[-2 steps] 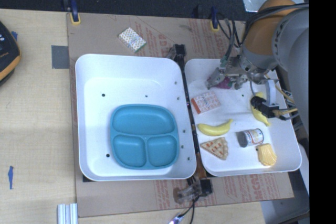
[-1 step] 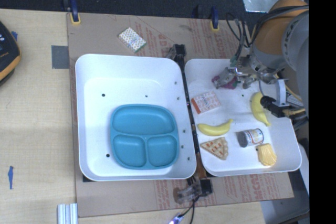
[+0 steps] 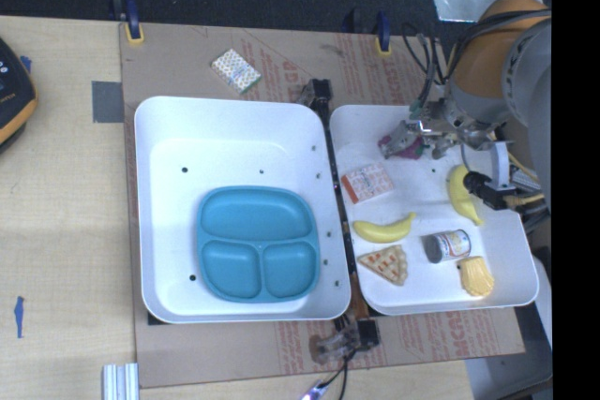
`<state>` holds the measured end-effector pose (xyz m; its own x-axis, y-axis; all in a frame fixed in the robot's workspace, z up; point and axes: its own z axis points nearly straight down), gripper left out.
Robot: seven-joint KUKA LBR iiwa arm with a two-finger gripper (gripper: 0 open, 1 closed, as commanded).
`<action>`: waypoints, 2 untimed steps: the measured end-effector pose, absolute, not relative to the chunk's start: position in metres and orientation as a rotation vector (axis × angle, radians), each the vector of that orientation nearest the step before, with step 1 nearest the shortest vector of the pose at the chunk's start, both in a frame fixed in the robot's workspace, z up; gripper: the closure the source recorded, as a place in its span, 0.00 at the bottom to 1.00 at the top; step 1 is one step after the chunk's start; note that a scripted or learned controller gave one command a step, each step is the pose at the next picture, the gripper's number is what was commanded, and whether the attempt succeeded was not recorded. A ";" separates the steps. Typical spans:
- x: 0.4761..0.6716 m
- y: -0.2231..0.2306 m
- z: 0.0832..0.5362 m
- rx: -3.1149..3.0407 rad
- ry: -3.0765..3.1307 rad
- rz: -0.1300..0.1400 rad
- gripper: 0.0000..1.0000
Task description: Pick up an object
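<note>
The right white bin [image 3: 525, 293] holds several small items. A red-and-white packet [image 3: 367, 183] lies near its left wall, with a yellow banana [image 3: 382, 228] and a pizza slice [image 3: 384, 264] in front of it. A small can [image 3: 446, 245] lies on its side mid-bin, and a yellow block [image 3: 476, 276] sits at the front right. A second banana [image 3: 462, 192] lies toward the right wall. My gripper [image 3: 405, 141] hangs low over the bin's back part, behind the packet and apart from it.
The left white bin [image 3: 159, 155] holds a blue divided plate [image 3: 258, 242]. A patterned packet [image 3: 235, 69] lies on the cardboard behind that bin. Clamps and cables sit along the back edge. The grey arm [image 3: 506, 70] with its orange band covers the right bin's far right corner.
</note>
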<state>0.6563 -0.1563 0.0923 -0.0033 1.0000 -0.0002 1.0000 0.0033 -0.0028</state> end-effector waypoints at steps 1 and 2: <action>0.657 -0.160 0.092 -2.218 -2.226 0.002 0.00; 0.591 -0.148 0.092 -2.216 -2.224 0.005 0.00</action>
